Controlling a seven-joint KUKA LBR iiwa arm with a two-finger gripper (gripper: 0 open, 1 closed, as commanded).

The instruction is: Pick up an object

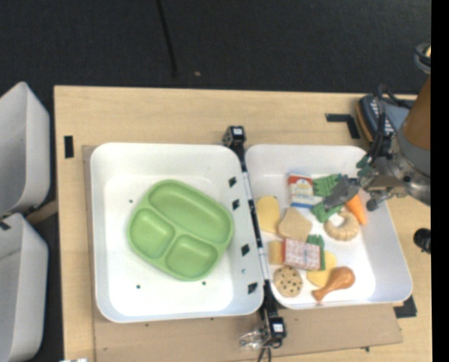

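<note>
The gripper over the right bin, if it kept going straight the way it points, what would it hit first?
Probably the green toy just ahead of the gripper, with the small carton beyond it; depth is hard to judge from above.

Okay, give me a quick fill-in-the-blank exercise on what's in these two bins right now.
1. The left bin holds a divided plate whose colour is ____.
2. That plate has ____ compartments.
3. The toy foods, such as the cookie and the drumstick, lie in the ____ bin.
4. The gripper hovers over the ____ bin.

Missing words: green; three; right; right
</note>
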